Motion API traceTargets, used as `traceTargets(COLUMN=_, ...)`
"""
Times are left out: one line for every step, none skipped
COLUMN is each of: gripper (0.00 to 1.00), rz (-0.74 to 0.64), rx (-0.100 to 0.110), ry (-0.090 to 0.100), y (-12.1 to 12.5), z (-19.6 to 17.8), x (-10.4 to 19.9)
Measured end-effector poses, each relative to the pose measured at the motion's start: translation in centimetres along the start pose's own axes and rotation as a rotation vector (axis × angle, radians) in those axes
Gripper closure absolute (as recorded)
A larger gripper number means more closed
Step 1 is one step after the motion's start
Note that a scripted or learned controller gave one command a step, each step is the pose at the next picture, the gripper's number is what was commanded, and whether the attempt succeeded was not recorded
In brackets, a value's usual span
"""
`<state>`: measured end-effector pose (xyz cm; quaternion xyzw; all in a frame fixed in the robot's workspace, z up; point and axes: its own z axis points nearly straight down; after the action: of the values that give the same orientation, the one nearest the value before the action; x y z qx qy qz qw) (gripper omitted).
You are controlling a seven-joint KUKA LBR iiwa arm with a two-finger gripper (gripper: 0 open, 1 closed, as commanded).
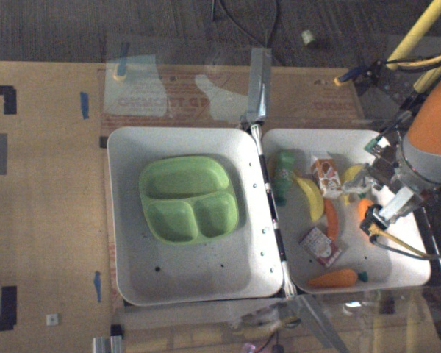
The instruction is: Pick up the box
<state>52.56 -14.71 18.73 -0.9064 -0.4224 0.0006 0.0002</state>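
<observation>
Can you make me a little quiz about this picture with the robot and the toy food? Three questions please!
1. True or false: the green plate sits in the left bin.
2. Which lies nearest the bottom edge of the right bin? A) the banana B) the whole carrot C) the green bottle
3. Fill in: the plate has ___ compartments.

Key: 1 true. 2 B. 3 three.
</observation>
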Motion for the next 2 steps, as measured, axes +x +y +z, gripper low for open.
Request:
traceTargets(gripper=0.00, rz=0.112, rx=-0.006, ry=0.005, y=-5.68, z=9.85, x=0.51)
traceTargets(gripper=1.00, rz=0.121, rx=-0.005, ry=0.000, y=-5.57, z=8.93, x=0.00)
